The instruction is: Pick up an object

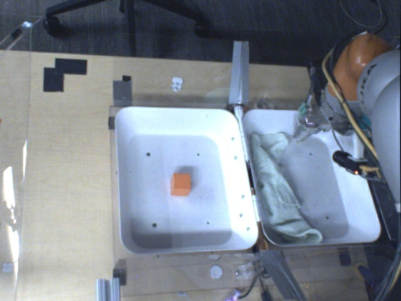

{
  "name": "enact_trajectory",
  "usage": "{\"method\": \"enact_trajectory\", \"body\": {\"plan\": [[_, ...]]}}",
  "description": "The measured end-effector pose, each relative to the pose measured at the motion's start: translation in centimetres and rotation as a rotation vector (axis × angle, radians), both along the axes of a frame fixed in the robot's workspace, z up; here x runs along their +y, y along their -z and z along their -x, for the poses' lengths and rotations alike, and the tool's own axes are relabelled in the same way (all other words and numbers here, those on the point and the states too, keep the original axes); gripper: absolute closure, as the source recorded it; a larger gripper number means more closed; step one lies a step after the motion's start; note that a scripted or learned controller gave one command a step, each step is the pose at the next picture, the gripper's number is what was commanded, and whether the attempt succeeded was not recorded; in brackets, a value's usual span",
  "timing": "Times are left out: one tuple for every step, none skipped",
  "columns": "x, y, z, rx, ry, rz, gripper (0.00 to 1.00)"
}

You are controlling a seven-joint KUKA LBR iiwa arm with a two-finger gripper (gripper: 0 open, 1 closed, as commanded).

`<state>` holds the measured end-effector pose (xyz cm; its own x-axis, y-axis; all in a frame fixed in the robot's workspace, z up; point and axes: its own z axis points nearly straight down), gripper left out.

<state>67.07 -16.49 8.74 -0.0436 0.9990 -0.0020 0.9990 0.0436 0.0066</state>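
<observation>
From the fixed camera above the bench (pixel 69 187), we see 2 shallow white bins side by side: the left bin (pixel 135 137) holds 1 small orange cube (pixel 181 184) resting flat near the middle of its floor, apart from every wall, while the right bin (pixel 351 227) holds a pale crumpled cloth (pixel 276 187) bunched along its left wall and trailing toward the near corner. The grey arm (pixel 382 86), with its orange band, reaches in at the upper right, and its tool (pixel 308 123) hangs over the far edge of the right bin, just beyond the cloth's upper end; we cannot tell how the tool is set, and nothing shows in its grasp. We judge the pick not yet begun. To do it well, we would square the tool over the cube's flat sides, centre it and descend straight, since the cube stands clear of the walls. The cube lies well apart from the tool, across the divide between the bins, to the left and nearer the camera.
</observation>
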Motion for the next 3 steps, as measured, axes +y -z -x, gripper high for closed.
{"method": "enact_trajectory", "body": {"plan": [[-1.2,-9.1,0.0,0.000,0.242,-0.001,1.00],[-2.7,-1.0,0.0,-0.001,0.084,0.000,1.00],[2.1,0.0,-0.1,-0.001,0.174,-0.002,1.00]]}}
